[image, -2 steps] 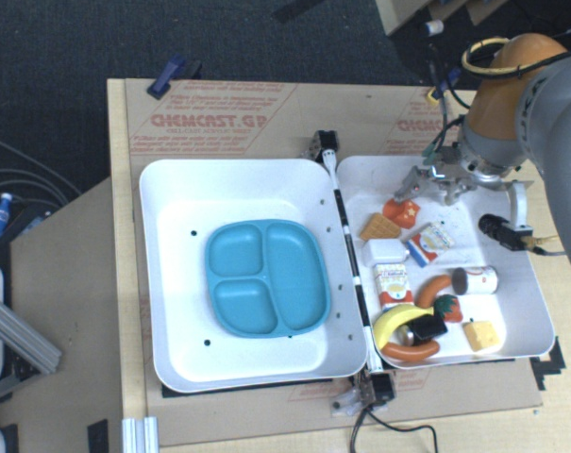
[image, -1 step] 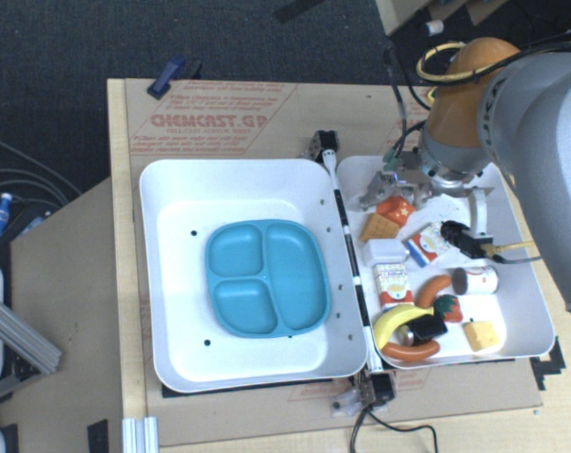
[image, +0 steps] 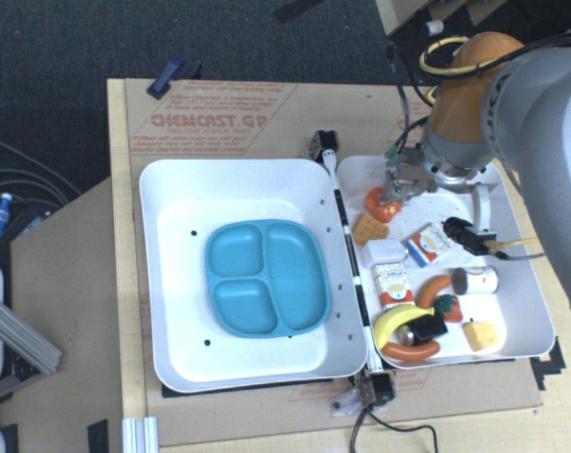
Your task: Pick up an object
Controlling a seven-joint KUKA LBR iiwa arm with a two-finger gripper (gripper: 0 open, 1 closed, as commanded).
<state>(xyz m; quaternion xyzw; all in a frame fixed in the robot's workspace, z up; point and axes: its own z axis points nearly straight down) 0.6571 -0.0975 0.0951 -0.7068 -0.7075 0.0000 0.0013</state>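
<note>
The gripper [image: 395,189] hangs low over a red tomato [image: 380,204] in the right bin [image: 530,295]; whether it pinches anything cannot be told. A blue tray [image: 266,278] lies in the left bin [image: 172,206].

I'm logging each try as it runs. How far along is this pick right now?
Done: the arm has reached into the right bin, and the gripper is low over the red tomato-like toy at the bin's far left corner. In hand: nothing that I can confirm; the view doesn't show whether the toy is gripped. Left: securing it and lifting. The blue tray sits in the left bin.
</note>
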